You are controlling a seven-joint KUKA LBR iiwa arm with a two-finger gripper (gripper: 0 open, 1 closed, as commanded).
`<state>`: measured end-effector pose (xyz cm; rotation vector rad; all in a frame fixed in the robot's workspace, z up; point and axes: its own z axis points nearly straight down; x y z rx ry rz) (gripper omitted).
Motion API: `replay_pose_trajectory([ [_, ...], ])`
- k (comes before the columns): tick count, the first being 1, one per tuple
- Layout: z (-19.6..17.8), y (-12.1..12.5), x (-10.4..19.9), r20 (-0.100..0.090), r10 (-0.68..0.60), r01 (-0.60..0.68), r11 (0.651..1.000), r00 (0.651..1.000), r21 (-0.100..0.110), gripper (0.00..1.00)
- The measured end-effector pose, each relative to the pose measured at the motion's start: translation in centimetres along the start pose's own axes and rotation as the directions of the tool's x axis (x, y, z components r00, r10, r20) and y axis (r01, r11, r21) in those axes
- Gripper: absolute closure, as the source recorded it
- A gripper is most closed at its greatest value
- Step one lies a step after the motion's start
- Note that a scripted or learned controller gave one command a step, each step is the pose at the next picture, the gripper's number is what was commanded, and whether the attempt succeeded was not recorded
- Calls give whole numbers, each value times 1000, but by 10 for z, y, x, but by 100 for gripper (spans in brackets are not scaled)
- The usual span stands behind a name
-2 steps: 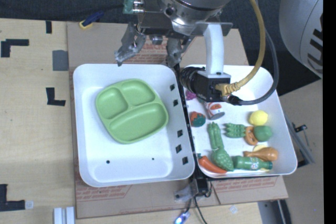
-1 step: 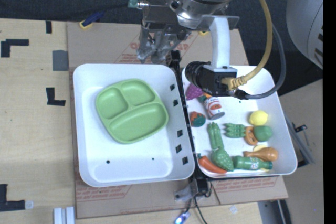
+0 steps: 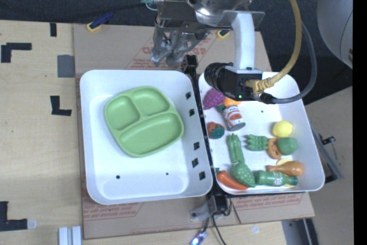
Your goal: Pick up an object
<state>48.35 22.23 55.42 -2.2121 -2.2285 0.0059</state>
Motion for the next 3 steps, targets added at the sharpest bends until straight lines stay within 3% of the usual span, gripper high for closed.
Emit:
replay_pose_trajectory([
  [1, 0, 0, 0, 0, 0, 0, 1000, 1000, 1, 0],
  [2, -9, 0, 0, 1, -1, 1, 1000, 1000, 2, 100],
  [3, 127, 59, -41, 3, 11, -11, 1000, 1000, 6, 100],
])
